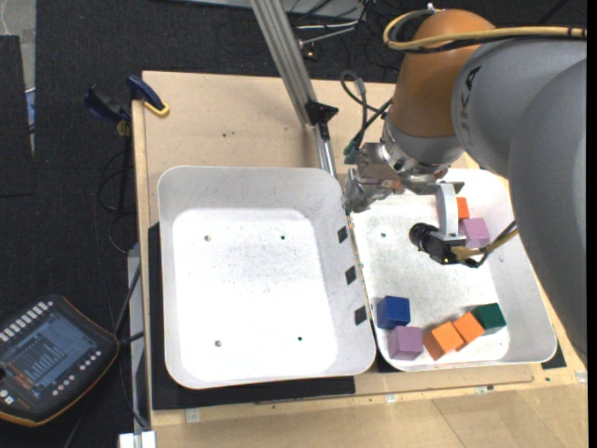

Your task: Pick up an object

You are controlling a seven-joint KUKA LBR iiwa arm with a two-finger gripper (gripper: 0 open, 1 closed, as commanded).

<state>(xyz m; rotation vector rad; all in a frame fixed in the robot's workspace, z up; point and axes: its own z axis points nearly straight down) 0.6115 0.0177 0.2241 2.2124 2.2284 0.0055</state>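
Sitting along the near edge of the right bin (pixel 530 339), four blocks make a loose row: a blue block (pixel 394 309), a purple block (pixel 405 342) just nearer the rim, an orange block (pixel 445 335), and a green block (pixel 490 317) out toward the near right corner. Orange touches or nearly touches its neighbours; blue and purple also sit tight together. Two more pieces, a pale purple block (pixel 475 231) and a sliver of an orange-red block (pixel 463 208), lie close to the far right edge, partly behind the wrist hardware. None has a marked long axis; all read as near-cubes, so approach angle matters less than the gaps between them. The gripper (pixel 359 192) hangs over the far left corner of the right bin, right at the rim shared with the left bin (pixel 177 250). Its state cannot be told from here: the tip is dark and blurred against the rim. Nothing is visibly held. The near row lies well apart from the tool, toward the near edge and slightly right; the pale purple block is nearer, off to the right. My guess: the blue block offers the freest top face.
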